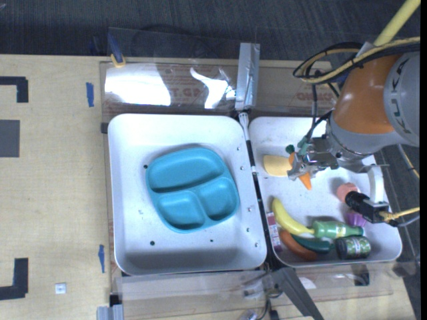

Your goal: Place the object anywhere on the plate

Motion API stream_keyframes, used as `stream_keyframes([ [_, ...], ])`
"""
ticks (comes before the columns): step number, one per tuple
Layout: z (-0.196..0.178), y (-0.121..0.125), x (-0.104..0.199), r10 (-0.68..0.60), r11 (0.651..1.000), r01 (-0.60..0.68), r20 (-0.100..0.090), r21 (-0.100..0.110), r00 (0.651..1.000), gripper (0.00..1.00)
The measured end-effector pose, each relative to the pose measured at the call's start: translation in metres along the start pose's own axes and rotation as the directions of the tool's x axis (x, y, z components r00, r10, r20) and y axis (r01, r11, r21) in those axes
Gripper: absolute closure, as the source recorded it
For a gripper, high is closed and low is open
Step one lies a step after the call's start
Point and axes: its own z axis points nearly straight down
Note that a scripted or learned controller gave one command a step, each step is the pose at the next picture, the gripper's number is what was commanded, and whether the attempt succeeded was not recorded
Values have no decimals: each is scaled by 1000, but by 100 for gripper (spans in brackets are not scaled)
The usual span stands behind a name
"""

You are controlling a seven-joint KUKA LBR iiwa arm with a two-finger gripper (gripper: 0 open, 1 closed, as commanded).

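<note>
One small orange carrot-like toy is seen at the jaws in the right bin, w/ jaw state not discernible. It's judged light, stiff, slick; mid-body grip is advised. Blue plate sits left.

light wooden bench | left white shallow plastic bin at centre | right white shallow plastic bin touching it at 3 o'clock

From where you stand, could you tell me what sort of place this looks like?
Probably a robot lab bench for pick-and-place trials: two white bins taped down side by side, a blue plate, toy food like a banana.
</note>
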Motion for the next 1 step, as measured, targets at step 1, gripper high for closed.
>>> stream_keyframes([
  [1, 0, 32, 80, 164, 987, -164, -1, 2, 987, 100],
])
